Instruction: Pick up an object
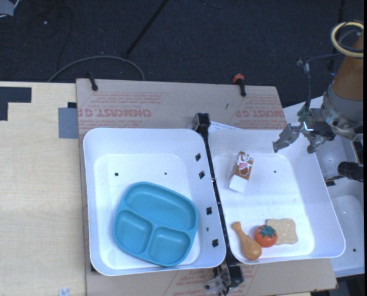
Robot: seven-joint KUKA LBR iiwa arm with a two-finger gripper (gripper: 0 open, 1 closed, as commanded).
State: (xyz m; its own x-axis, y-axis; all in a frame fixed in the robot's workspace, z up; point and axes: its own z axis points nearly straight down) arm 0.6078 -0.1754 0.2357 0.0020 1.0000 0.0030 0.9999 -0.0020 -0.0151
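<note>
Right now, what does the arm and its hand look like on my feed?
The arm is grey with an orange band near the wrist and a pale yellowish ring at its top. Below the band sits a grey metal wrist block. The hand is dark grey metal with two short fingers. Thin dark cables run beside it.

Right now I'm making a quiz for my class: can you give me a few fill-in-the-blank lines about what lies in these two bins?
1. The blue tray lies in the ____ bin.
2. The tomato sits between the drumstick and the ____.
3. The small carton lies in the ____ bin.
4. The gripper hovers at the right bin's ____ corner.

Missing words: left; toast; right; far right
</note>
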